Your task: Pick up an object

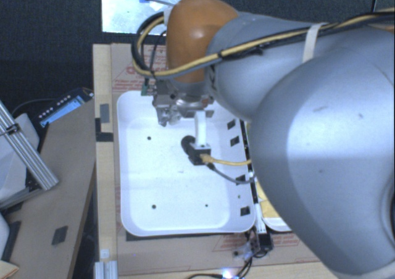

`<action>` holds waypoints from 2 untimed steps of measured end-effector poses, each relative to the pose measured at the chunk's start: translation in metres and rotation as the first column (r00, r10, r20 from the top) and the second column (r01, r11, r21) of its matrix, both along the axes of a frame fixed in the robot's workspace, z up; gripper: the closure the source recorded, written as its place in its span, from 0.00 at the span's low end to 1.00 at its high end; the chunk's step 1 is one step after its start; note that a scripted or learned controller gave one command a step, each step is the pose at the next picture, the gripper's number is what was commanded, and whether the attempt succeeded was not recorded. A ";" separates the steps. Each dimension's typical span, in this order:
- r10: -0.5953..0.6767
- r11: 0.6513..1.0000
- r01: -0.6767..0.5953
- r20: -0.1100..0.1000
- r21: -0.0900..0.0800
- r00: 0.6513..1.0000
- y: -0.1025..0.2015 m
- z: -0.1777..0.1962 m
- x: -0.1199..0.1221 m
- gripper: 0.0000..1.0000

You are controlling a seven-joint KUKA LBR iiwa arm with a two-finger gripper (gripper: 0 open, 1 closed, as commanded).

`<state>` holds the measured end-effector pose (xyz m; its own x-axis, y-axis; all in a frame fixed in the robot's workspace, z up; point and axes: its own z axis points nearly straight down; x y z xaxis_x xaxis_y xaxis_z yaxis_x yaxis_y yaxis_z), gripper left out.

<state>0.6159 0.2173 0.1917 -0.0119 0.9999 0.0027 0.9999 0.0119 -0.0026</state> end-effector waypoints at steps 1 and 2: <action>-0.006 1.000 0.006 0.002 -0.003 1.000 0.018 -0.036 0.015 1.00; -0.006 1.000 0.006 0.002 -0.004 1.000 0.016 -0.085 0.040 1.00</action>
